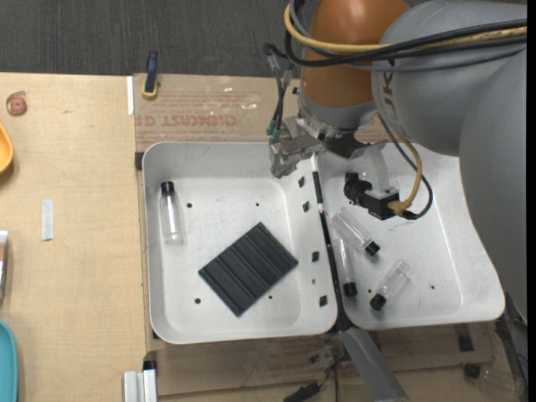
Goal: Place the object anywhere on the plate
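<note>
You've got the pincer point(289, 159) at the back of the bins, over the divide; can't tell its grip state. Dark ribbed plate point(249, 268) lies flat in the left bin point(159, 308). One vial point(171, 212) lies left of it, touching nothing. More vials point(358, 237) sit in the right bin point(469, 300).

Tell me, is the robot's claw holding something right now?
I can't tell. The gripper hangs over the far edge of the left bin, but the wrist hides most of it. Nothing shows between its tips.
</note>
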Robot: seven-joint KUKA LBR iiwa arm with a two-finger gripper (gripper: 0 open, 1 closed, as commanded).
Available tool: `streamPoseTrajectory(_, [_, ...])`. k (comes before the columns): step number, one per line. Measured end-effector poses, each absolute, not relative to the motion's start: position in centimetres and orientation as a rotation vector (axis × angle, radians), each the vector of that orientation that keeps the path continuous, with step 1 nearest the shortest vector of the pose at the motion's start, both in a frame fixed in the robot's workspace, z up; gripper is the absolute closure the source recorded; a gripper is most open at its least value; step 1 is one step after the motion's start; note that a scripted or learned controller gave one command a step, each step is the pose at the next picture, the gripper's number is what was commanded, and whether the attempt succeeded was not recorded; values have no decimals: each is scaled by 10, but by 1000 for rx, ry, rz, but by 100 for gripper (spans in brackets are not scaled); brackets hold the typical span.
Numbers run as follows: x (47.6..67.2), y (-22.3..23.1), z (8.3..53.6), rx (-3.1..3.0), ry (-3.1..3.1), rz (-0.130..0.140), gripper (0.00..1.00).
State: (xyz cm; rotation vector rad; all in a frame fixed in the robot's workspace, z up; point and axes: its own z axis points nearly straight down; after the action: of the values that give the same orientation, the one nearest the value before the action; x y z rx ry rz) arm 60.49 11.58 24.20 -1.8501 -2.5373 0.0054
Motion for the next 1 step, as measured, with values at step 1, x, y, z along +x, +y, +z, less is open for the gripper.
streamPoseTrajectory(1, [630,140,329,-1202,-2906,1,100])
